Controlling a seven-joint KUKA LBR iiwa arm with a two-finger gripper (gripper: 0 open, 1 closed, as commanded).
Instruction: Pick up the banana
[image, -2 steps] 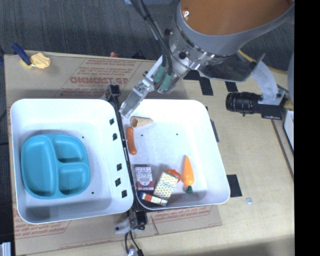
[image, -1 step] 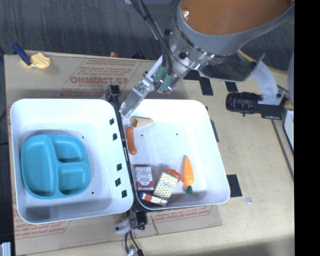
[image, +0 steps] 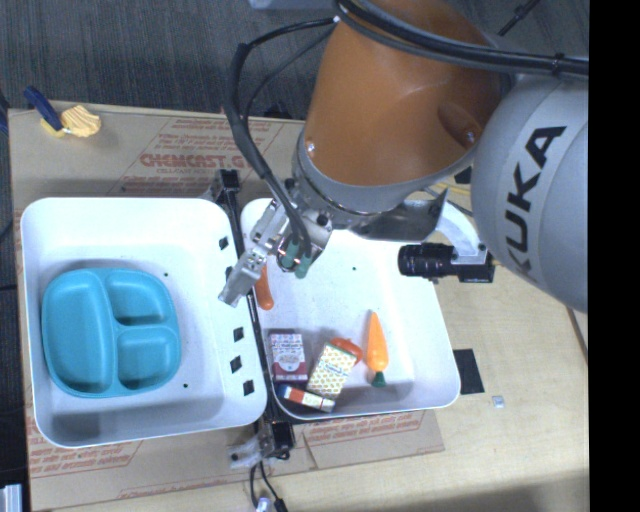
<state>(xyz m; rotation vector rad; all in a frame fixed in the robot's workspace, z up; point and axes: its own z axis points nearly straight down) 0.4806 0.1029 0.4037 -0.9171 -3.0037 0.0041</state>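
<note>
Pincer (image: 266, 275) is seen at centre frame, over the inner left edge of the right bin (image: 440, 340), just beside the divide between the two bins. Its fingers (image: 240, 280) are read as apart, with nothing seen clamped between them. A small orange item (image: 264, 294) is seen just below the gap, on the bin floor. No item in the bins can be made out as the banana. A yellow item (image: 82, 122) is seen at upper left of the frame, on the cardboard-covered surface (image: 180, 150) outside both bins and well apart from the pincer; whether it is the banana cannot be told. In the right bin's lower part a carrot (image: 376, 345), a red box (image: 288, 357) and a yellow packet (image: 333, 368) are seen close together. A blue divided plate (image: 110, 330) is seen in the left bin (image: 60, 215).
</note>
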